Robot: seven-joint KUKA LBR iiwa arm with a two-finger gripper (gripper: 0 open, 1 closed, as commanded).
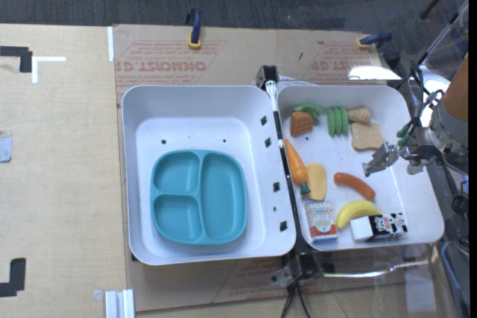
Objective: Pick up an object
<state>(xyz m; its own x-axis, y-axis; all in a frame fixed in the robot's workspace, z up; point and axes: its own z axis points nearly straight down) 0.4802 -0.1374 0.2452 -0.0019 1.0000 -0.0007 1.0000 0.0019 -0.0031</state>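
Printed on the cardboard (246, 59) under the bins is mirrored red lettering, too broken up to read with confidence. A small carton (321, 223) at the near edge of the right bin (417, 194) carries a printed label whose words are too small to make out, and beside it a white box (363, 228) touches a black-and-white patterned block (389, 224).

Other items lie loose in the right bin: a yellow banana (355, 211) just far of the white box, a red sausage (353, 184), a pale yellow slice (317, 181) touching an orange carrot (296, 162), a slice of toast (366, 136), green pea pods (337, 121) and an orange-brown piece with a green top (302, 121).

The gripper (381, 160) hovers at the right side of this bin, near the toast and sausage, with its fingers slightly apart and nothing between them.

The left bin (194, 104) holds a teal divided plate (200, 196).
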